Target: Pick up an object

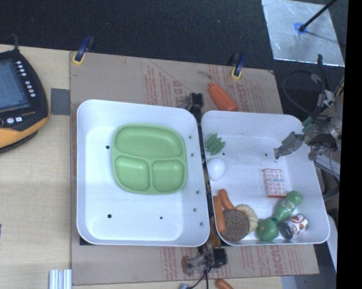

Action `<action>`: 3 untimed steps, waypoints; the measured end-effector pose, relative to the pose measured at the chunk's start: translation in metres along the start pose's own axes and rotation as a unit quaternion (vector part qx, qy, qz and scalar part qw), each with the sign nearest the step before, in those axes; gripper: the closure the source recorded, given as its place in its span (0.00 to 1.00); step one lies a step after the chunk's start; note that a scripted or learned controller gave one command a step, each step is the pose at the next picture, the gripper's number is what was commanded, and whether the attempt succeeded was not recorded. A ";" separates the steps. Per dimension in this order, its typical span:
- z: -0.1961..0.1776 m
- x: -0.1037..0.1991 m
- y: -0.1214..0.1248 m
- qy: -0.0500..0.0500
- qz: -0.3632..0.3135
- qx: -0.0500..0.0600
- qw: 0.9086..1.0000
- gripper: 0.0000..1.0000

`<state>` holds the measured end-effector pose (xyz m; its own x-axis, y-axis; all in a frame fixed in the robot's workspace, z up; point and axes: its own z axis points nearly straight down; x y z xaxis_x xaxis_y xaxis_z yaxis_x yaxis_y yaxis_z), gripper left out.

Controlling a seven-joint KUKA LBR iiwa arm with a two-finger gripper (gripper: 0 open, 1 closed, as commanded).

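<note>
The scene is lit evenly from above. Mild glare is seen on the white bins (pixel 87 167). Fine detail is softened slightly throughout.

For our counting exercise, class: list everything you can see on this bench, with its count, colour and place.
Bins: 2, white, side by side on cardboard.
Divided plate: 1, light green, left bin.
Leafy toy: 1, green, right bin, top left.
Egg: 1, white, right bin, left edge.
Packet: 1, red and white, right bin, middle.
Toy food pile: several, mixed colours, right bin, bottom.
Carrot: 1, orange, above right bin.
Clamps: 2, blue, cardboard's top edge.
Pendant: 1, orange and black, far left.
Gripper: 1, grey, over right bin.
</note>
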<state>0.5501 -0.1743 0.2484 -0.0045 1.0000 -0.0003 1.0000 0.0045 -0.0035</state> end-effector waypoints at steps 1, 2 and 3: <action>0.080 -0.021 0.016 0.000 0.000 0.001 1.000 0.00; 0.122 -0.020 0.003 0.000 -0.001 0.001 1.000 0.00; 0.157 -0.038 -0.033 0.000 -0.001 0.000 1.000 0.00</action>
<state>0.5164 -0.2122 0.0915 -0.0061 1.0000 -0.0010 1.0000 0.0061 -0.0038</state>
